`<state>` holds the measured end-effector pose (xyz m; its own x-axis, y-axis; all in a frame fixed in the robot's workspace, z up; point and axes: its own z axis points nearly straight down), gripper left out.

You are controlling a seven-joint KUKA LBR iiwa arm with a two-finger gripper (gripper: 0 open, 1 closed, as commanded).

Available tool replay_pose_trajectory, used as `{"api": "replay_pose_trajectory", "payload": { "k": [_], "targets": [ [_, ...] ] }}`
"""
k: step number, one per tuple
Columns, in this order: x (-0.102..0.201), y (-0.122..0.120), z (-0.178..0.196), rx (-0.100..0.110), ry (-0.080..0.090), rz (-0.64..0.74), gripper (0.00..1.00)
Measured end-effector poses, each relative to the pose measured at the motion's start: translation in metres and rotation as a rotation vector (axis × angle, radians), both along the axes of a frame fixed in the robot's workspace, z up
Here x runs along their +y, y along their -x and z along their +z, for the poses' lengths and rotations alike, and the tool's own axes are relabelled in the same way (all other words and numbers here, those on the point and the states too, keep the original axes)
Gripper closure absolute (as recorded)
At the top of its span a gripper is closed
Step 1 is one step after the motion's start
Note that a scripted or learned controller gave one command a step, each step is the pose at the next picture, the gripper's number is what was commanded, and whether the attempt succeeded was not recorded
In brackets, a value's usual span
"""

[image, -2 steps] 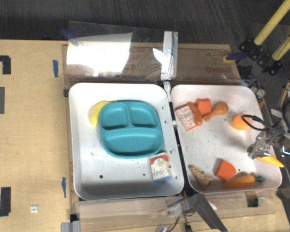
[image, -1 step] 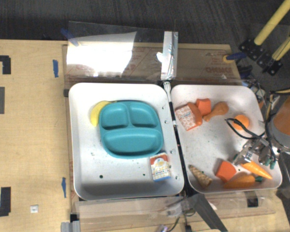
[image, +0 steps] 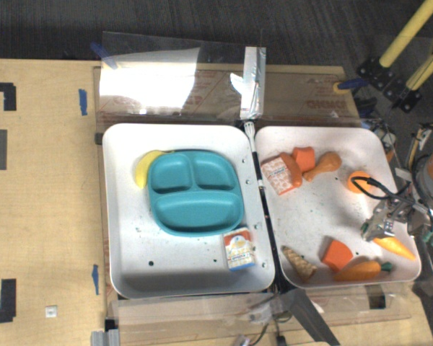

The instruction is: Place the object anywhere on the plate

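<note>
The plate point(image: 195, 191) is teal, with 3 compartments, 2 small on its far side and 1 wide on its near side, and it sits in the middle of the left bin point(image: 123, 215). A yellow piece point(image: 143, 166) peeks out from under the plate's far-left rim, and a small carton point(image: 239, 250) stands just off its near-right corner. Over in the right bin point(image: 310, 207), well right of the plate, the gripper point(image: 382, 224) hangs low by the bin's right wall, cables trailing; whether its grip is released or clenched, I cannot tell. A yellow-orange cone piece point(image: 394, 247) lies just beside it, and a carrot point(image: 359, 270) sits nearer the front wall.
</note>
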<state>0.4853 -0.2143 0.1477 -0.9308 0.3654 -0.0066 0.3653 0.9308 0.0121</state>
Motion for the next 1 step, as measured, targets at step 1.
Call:
{"api": "replay_pose_trajectory", "payload": {
  "k": [1],
  "targets": [
    [-0.0097, 0.0030, 0.0610, -0.002, 0.016, 0.296, 1.00]
  ]
}}
